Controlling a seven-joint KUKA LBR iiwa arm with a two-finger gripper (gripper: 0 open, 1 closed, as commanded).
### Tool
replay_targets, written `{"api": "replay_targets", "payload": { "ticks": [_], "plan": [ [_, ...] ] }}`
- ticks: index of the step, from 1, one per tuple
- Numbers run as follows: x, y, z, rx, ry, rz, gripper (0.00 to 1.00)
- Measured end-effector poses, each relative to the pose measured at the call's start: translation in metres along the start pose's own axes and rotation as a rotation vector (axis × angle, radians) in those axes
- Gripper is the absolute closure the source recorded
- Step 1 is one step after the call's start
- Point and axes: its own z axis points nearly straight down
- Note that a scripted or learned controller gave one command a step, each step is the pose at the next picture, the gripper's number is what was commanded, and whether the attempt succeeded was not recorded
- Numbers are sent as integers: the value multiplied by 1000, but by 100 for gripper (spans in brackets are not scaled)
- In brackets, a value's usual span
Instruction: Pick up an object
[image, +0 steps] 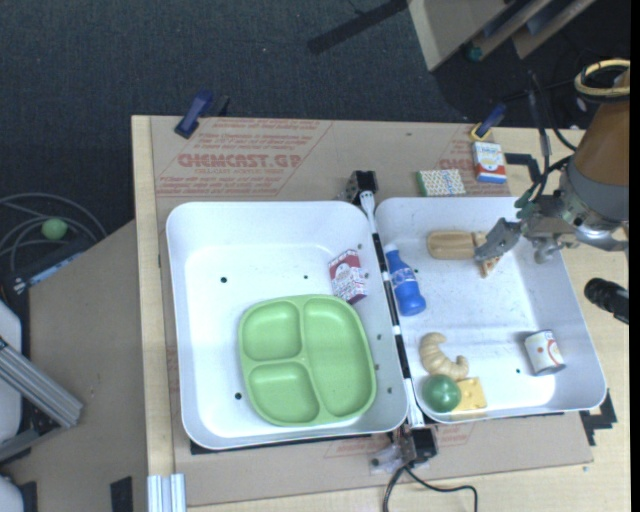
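So in the camera view the gripper (497, 243) sits over the far part of the right bin (570, 395), and its tips are right at the right-hand end of the tan wooden block (450, 244). The block lies lengthwise left to right, stretching away to the left of the tips. Honestly can't tell whether the jaws are spread or clamped from this angle, and nothing reads as gripped

The grey metal arm (598, 205) at the frame's right wears an orange band, black cables alongside, ending in a grey two-finger gripper (497, 243).
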Motion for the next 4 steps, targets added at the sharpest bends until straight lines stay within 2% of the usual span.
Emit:
{"api": "replay_targets", "payload": {
  "ticks": [1,2,3,4],
  "plan": [
    [-57,10,128,-1,1,-1,0],
    [9,72,129,3,3,-2,0],
    [7,73,117,-2,0,-2,100],
    [59,91,91,2,1,-1,100]
  ]
}}
